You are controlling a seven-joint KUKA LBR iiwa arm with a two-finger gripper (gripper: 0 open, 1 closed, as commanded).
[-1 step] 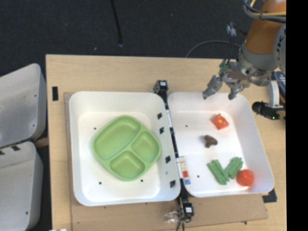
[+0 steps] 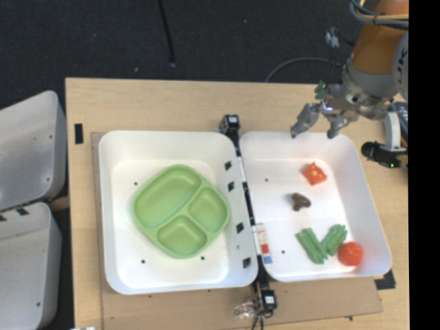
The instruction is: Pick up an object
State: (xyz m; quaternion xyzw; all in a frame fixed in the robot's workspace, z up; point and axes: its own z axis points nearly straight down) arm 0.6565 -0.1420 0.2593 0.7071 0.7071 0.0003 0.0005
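Observation:
The right bin (image 2: 275, 158) holds a small orange-red block (image 2: 314, 174), a dark brown lump (image 2: 300, 201), green bean pods (image 2: 320, 243) and a red tomato-like ball (image 2: 350, 254). My gripper (image 2: 320, 124) hangs over the bin's far edge, above and behind the orange-red block. Its two fingers are spread apart with nothing between them. The left bin (image 2: 117, 158) holds a green divided plate (image 2: 181, 210).
The arm with its orange band (image 2: 377, 47) comes in from the upper right. A black clamp (image 2: 229, 123) sits at the far end of the divider between the bins. Grey panels (image 2: 27, 157) stand at the left beyond the wooden bench (image 2: 165, 102).

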